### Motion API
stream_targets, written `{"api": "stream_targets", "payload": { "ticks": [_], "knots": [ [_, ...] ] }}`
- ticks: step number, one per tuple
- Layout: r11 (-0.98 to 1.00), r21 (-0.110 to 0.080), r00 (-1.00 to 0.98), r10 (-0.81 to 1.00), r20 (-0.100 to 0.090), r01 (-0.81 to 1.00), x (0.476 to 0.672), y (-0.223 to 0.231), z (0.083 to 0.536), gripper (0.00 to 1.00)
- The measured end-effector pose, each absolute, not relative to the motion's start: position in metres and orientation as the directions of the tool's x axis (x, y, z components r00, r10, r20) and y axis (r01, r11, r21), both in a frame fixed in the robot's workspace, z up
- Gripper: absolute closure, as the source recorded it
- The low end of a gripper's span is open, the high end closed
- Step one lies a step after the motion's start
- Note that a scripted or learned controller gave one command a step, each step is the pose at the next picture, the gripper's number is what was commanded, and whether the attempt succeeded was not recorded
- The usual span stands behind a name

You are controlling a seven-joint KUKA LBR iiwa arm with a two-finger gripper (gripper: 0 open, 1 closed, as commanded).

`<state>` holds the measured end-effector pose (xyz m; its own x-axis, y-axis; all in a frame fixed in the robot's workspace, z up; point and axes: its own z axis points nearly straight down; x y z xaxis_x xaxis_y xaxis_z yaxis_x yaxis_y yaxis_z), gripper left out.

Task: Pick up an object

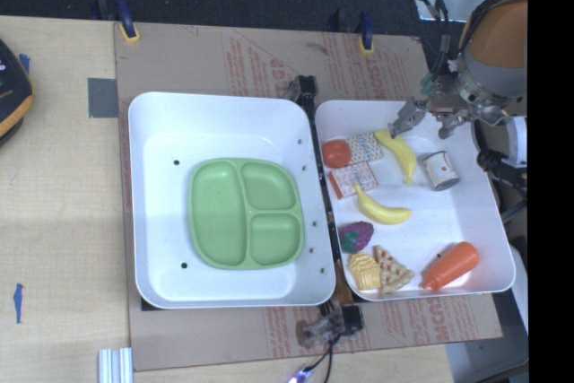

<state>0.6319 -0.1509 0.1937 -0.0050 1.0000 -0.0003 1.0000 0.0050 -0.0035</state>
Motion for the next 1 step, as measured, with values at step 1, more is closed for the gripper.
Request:
{"api": "stream_targets", "payload": {
  "ticks": [1],
  "knots": [
    [0.004,-0.006,-0.004,1.000,-0.002,1.000,0.6190,-0.2131,0.1425,0.00]
  ]
}}
